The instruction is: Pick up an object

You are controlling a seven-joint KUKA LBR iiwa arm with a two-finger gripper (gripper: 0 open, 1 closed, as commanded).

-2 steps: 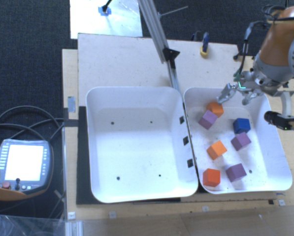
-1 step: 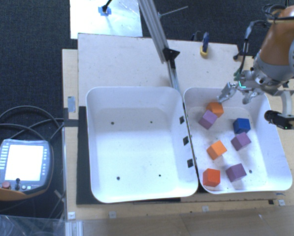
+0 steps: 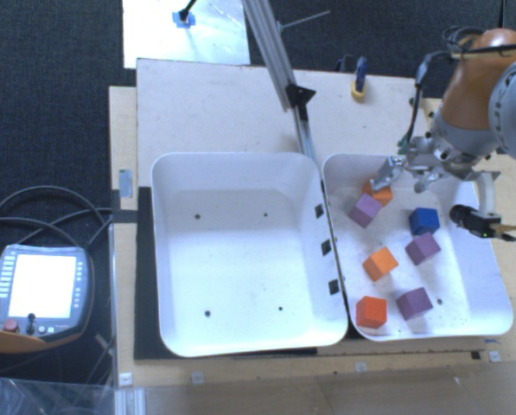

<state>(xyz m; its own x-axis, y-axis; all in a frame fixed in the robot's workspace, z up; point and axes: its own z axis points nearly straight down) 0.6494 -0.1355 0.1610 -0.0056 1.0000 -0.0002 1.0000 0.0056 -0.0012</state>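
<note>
Evidently unfinished: gripper (image 3: 385, 178), finger state indiscernible, hovers at upper right over an orange block (image 3: 379, 193); nothing lifted.

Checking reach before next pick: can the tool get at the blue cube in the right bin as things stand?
Probably yes. The blue cube sits apart from its neighbours, nothing on top, and the tool hangs over the same right bin, near its far end.
</note>
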